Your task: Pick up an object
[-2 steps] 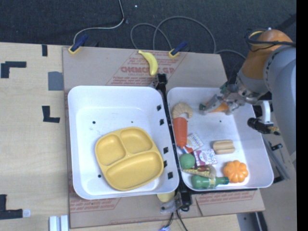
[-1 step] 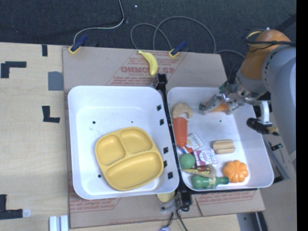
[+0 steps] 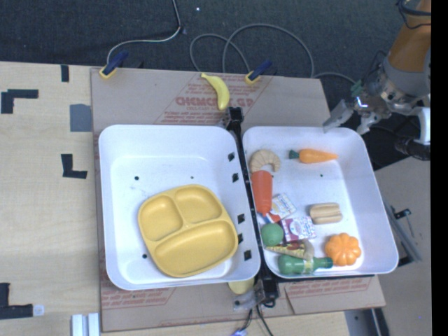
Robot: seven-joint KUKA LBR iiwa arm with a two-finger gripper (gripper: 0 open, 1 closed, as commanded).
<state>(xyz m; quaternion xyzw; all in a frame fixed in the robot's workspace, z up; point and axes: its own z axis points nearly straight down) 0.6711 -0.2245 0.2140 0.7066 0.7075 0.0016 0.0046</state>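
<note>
The right bin [image 3: 364, 187] holds several toy foods: an orange carrot [image 3: 315, 156], a tan croissant [image 3: 264, 160], a red-orange piece [image 3: 261, 191], a bread roll [image 3: 324, 213], a small pumpkin [image 3: 342, 248], a green ball [image 3: 272, 234], a green vegetable [image 3: 305, 263] and small packets [image 3: 292, 222]. My gripper [image 3: 351, 118] hangs over the far right corner of this bin, above and to the right of the carrot. Its fingers are spread and open, with nothing between them.
The left bin [image 3: 119, 187] carries a yellow divided plate [image 3: 187, 228]. A yellow banana [image 3: 217, 89] lies on the cardboard behind the bins. Cables loop across the dark floor at the back, and clamps hold the cardboard's far edge.
</note>
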